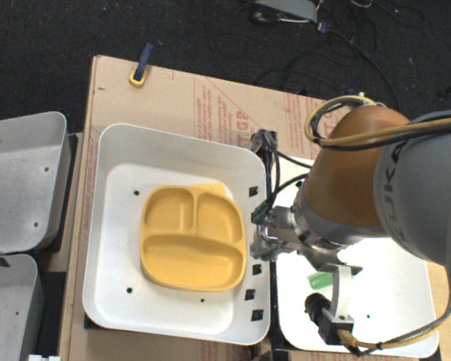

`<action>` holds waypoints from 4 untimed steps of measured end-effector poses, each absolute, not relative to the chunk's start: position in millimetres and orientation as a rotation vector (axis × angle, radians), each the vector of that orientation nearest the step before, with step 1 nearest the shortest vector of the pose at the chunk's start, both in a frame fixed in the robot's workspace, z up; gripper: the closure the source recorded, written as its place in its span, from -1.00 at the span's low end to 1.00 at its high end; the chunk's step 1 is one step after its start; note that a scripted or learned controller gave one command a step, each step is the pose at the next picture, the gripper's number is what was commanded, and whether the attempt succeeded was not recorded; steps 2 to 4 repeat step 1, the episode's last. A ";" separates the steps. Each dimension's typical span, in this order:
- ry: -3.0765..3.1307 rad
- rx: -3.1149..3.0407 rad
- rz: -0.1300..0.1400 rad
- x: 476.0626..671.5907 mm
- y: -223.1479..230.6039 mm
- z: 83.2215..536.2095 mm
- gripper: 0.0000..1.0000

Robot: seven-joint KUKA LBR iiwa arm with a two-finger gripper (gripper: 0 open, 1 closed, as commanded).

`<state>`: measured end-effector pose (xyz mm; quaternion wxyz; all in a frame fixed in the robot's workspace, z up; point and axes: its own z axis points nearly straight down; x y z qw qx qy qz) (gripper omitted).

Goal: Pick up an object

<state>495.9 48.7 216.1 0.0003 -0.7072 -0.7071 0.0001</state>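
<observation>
Tabletop [177, 359]: a brown cardboard-covered board bearing two shallow white bins side by side.
Right bin [416, 278]: largely covered by the arm. A small green object [322, 281] lies in it close under the wrist and is partly hidden.
Arm [440, 187]: grey with an orange band [356, 172]. It reaches in from the right and bends down over the right bin's left side.
Hand [269, 237]: low at the rim shared by the two bins. Whether it is wide, narrow or holding anything cannot be told.
Left bin [106, 197]: holds a yellow plastic plate with three compartments [193, 243], lying flat near the middle, just beside the hand.
Far corner: a small blue and yellow tool [142, 65] lies on the tabletop.
</observation>
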 end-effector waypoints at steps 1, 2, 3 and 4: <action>-2.229 -2.213 -0.004 489.7 97.7 240.5 1.00; -2.229 -2.213 -0.004 489.7 97.7 240.5 1.00; -2.229 -2.213 -0.004 489.7 97.7 240.5 1.00; -2.229 -2.213 -0.004 489.7 97.7 240.5 1.00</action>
